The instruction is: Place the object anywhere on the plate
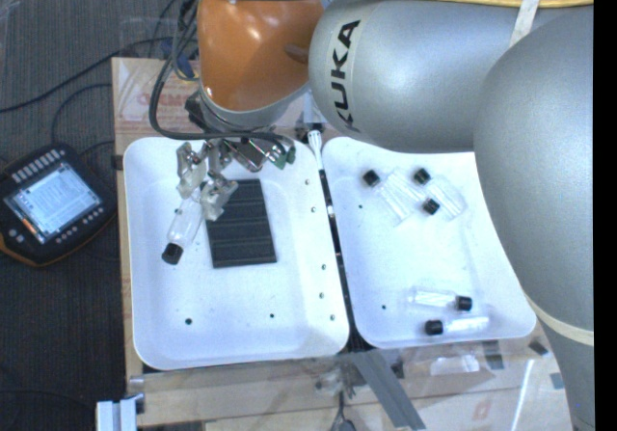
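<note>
Work is not done: the end effector (pixel 204 190) hangs over the left bin (pixel 154 323), clamped on a clear tube (pixel 180 227) beside the dark plate (pixel 241 231).

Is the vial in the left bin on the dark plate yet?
Not on it: the vial lies beside the plate, its black cap on the white bin floor.
</note>
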Controlling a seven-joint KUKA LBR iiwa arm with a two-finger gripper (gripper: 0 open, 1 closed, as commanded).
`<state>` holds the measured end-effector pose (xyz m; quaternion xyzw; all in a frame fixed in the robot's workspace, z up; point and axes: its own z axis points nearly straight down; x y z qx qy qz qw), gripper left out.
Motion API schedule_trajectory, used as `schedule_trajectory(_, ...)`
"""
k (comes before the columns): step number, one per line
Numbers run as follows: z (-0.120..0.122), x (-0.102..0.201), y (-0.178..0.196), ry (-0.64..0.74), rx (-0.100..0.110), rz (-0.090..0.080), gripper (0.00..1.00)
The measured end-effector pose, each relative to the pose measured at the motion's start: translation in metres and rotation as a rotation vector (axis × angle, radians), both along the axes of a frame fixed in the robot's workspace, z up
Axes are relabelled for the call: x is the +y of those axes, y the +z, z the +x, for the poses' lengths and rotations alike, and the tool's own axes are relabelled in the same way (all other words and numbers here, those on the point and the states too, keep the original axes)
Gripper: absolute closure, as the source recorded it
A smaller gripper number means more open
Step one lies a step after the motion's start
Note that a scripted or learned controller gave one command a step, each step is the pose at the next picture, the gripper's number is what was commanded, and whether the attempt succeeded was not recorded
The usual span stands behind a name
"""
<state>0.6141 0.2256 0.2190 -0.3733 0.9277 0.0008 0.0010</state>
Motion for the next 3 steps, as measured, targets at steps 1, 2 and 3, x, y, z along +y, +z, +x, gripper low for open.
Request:
schedule_trajectory(1, 0.000, 0.002, 0.009, -0.001, -0.001, 0.009, 1.00)
schedule_trajectory(2, -0.036, 0.003, -0.035, 0.311, 0.003, -0.001, 1.00)
schedule_trajectory(3, 0.004, -0.004, -0.026, 0.674, -0.001, 0.003, 1.00)
